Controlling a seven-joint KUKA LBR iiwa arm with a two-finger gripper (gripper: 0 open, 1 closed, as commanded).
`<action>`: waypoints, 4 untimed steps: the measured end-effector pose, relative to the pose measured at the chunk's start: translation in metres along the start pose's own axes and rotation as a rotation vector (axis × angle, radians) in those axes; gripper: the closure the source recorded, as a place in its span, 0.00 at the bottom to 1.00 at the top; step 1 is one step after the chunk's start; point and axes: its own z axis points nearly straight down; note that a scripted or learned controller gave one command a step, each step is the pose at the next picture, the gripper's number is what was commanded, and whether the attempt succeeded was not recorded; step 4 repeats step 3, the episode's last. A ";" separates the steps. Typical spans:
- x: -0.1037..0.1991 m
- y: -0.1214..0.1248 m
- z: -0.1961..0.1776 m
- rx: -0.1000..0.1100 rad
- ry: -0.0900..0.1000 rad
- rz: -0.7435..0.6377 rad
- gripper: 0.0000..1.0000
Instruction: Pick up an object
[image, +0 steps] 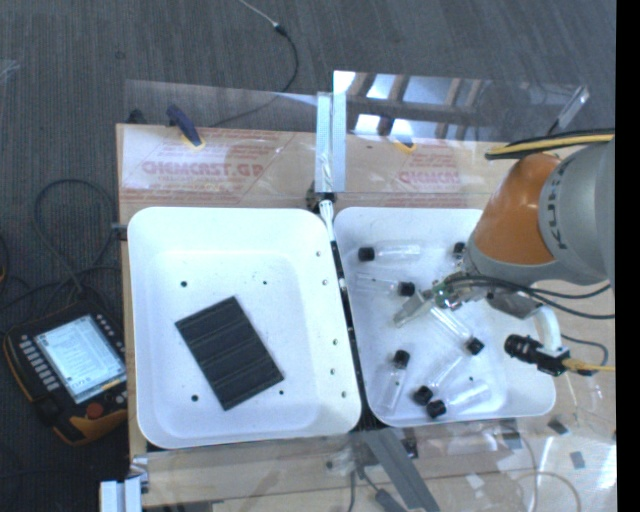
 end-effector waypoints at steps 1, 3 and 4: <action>-0.053 0.093 0.004 0.016 0.008 -0.046 0.00; -0.053 0.093 0.004 0.016 0.007 -0.046 0.00; -0.053 0.093 0.004 0.016 0.007 -0.046 0.00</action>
